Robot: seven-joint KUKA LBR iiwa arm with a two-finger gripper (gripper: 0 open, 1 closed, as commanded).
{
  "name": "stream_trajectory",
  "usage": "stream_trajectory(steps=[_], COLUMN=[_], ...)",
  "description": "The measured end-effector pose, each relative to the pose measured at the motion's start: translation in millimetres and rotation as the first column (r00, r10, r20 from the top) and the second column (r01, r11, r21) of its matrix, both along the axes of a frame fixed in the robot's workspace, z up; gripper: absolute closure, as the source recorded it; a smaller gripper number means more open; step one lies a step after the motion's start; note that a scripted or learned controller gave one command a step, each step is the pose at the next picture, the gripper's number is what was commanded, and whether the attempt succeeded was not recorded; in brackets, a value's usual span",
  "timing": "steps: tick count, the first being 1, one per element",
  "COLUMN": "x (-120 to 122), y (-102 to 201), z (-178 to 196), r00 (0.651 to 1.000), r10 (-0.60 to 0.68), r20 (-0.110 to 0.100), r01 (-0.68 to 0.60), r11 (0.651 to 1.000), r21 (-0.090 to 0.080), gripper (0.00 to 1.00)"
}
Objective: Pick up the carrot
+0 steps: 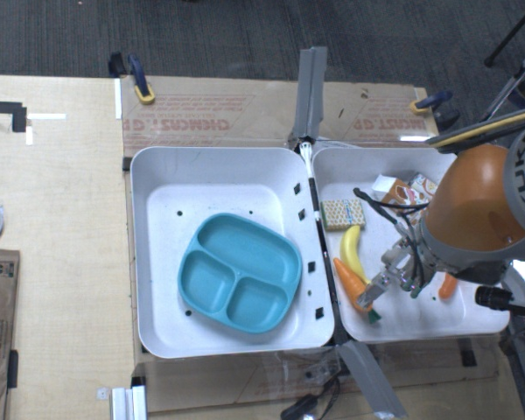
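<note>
Camera view is showing the gripper (374, 294) reaching the carrot (351, 281) near the right bin's (402, 326) left wall; finger state unclear. The crowding banana (352, 249) risks deflecting the grasp.

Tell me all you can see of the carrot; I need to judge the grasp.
The carrot is orange, smooth like a plastic toy, with a green stub at its lower end. It lies flat and slanted in the right bin, near its left wall, beside the banana. The gripper is at its lower end.
</note>
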State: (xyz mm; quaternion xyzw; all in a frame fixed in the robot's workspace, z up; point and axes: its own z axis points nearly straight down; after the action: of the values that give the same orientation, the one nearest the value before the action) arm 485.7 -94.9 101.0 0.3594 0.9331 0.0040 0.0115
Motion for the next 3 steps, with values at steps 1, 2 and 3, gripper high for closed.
stream_trajectory(steps=[1,2,3], x=[-4.7,-3.3,-3.4], y=[-4.6,-6.3,-6.3], z=[-1.2,9.4,9.4], r00=[0.936,0.936,0.936], r10=[-0.351,-0.351,-0.352], r20=[-0.015,-0.01,-0.01], r01=[0.351,0.351,0.352], r11=[0.936,0.936,0.936], r21=[0.005,0.004,0.004], gripper=[0.0,1.0,0.0])
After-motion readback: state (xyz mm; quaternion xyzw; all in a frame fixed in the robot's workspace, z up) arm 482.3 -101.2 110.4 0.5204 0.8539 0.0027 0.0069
